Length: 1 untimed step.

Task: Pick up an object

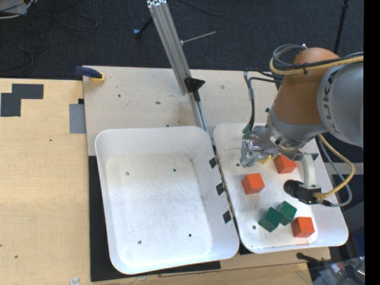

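Blocks sit in the right bin (332, 233), none between the gripper fingers as far as the view shows. Nearest the camera: an orange block (303, 226) at the bin's front right, w/ two green blocks (278, 215) touching each other just left of it, one a bit fwd of the other. Farther back, approx mid-bin, a second orange block (253, 183) lies alone, apart from the green pair. Behind that and to the right, a third orange block (285, 164) sits tilted, right under the arm's wrist, w/ a bit of yellow showing beside it. A black cable end w/ yellow tip (304, 192) hangs over the bin's right side, near that third block.

Gripper (250, 155) is low over the back-left part of the right bin, just behind the lone mid-bin orange block, not touching it. Metal finger parts are visible but whether they're spread or closed, can't tell from this angle.

Left bin (110, 153) lies beside it, rims nearly touching, black clips along the seam. Farther back: bare bench top, a slanted aluminium rail (172, 43) rising from between the bins, and a blue-yellow clamp (90, 73) at the bench's far left corner.
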Available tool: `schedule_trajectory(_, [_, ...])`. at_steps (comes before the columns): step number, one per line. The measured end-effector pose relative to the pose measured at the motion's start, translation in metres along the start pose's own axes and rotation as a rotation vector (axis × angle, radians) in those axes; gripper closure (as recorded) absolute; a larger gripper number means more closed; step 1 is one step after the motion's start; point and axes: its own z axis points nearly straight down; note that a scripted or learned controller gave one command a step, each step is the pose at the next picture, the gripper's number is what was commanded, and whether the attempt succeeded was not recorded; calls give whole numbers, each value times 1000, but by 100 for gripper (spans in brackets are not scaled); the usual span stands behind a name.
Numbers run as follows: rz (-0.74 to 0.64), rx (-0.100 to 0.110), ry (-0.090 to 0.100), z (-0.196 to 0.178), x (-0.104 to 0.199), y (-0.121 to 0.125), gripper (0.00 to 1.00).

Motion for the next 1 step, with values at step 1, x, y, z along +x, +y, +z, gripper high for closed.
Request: schedule_trajectory(1, [-2, 0, 1, -12, 54, -10, 100])
